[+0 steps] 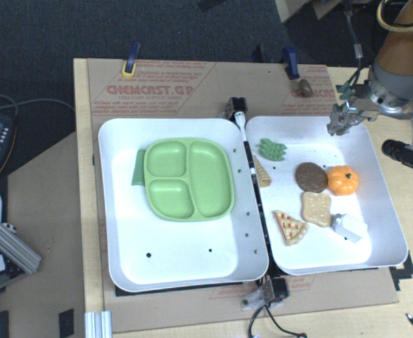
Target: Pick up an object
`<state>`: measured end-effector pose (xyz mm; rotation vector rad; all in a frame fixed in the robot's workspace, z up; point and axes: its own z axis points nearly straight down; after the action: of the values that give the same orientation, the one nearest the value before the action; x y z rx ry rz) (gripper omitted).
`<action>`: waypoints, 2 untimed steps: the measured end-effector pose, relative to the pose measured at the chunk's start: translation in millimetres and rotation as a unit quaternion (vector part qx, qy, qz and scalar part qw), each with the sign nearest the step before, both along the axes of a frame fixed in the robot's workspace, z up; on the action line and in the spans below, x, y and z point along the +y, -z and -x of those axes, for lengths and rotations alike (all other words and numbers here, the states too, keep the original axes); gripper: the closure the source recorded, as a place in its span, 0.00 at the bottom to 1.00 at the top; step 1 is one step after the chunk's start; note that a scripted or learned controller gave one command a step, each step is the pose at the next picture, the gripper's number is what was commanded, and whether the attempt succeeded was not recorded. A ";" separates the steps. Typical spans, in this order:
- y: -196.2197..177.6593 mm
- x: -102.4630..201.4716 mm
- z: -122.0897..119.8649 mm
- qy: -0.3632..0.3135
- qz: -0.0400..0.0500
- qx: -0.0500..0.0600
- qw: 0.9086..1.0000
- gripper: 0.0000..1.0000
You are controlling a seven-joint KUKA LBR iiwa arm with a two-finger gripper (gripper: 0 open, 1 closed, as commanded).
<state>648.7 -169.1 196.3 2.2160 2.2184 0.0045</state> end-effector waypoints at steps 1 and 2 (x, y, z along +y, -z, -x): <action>-31.3 -0.2 -1.2 0.000 0.000 0.000 1.000 1.00; -29.7 40.0 14.1 -0.001 -0.002 0.004 1.000 1.00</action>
<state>634.6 -129.0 225.9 2.2190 2.2276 -0.0004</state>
